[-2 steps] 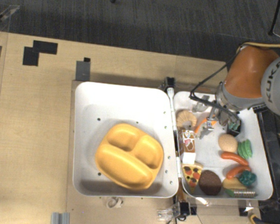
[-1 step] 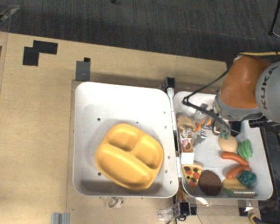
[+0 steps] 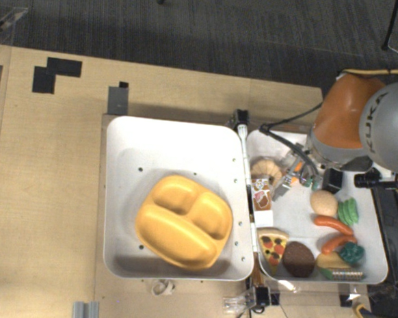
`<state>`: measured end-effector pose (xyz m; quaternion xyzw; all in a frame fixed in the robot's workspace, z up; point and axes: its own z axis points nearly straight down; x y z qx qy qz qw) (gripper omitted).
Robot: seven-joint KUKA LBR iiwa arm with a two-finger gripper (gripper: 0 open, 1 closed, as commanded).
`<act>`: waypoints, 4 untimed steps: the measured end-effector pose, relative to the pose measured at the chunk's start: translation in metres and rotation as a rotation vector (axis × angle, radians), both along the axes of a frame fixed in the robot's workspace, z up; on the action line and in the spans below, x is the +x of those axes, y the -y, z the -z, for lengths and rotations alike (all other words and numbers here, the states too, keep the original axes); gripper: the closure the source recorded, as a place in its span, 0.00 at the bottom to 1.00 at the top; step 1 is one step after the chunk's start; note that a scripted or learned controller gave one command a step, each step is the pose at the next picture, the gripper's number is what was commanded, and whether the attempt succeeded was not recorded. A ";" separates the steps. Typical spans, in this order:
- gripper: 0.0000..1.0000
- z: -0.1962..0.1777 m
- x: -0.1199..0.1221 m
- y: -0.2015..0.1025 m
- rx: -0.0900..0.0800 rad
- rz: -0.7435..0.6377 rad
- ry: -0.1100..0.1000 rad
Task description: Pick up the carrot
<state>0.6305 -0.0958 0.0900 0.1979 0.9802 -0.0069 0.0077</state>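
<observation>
- Dark carpet beyond the wooden desk (image 3: 45, 198), which carries 2 shallow white bins side by side.
- Grey arm (image 3: 394, 122) w/ orange band reaches in from the right, wrist over the right bin's upper part.
- Left bin (image 3: 128, 142): 1 item, a big yellow bread-like toy (image 3: 182, 220), roughly centred.
- Right bin (image 3: 377, 261): crowded w/ approx 8 small toy foods. 1 pizza slice (image 3: 272, 245), 1 dark brown round piece (image 3: 299, 259), 1 pale egg-shaped piece (image 3: 324, 202), 1 green leafy piece (image 3: 349, 211), 1 tan lumpy piece (image 3: 265, 168), 1 small printed box (image 3: 261, 192).
- Carrot (image 3: 343, 248): taken to be the orange piece w/ green top, lower right of the right bin, just beside a red-orange sausage-like piece (image 3: 332, 224). Not 100% sure which is which.
- Pincer (image 3: 290, 179) hangs over the bin's upper left, near the tan piece, well apart from the carrot. Fingers too small and blurred; can't tell whether spread or pressed together. Nothing seen between them.
- Risks, as I judge: wrong pick, since orange lookalikes sit close; neighbours crowd the carrot, so fingers may nudge or pinch 2 things; bin wall nearby limits approach.
</observation>
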 end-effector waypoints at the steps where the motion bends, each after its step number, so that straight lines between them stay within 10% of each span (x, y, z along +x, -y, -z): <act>1: 0.00 0.001 -0.020 0.042 0.012 -0.021 0.001; 2: 0.00 -0.001 -0.034 0.003 0.004 0.055 0.009; 3: 0.00 0.001 -0.047 0.020 0.020 0.419 0.005; 4: 0.00 0.001 0.022 0.058 0.020 0.576 0.005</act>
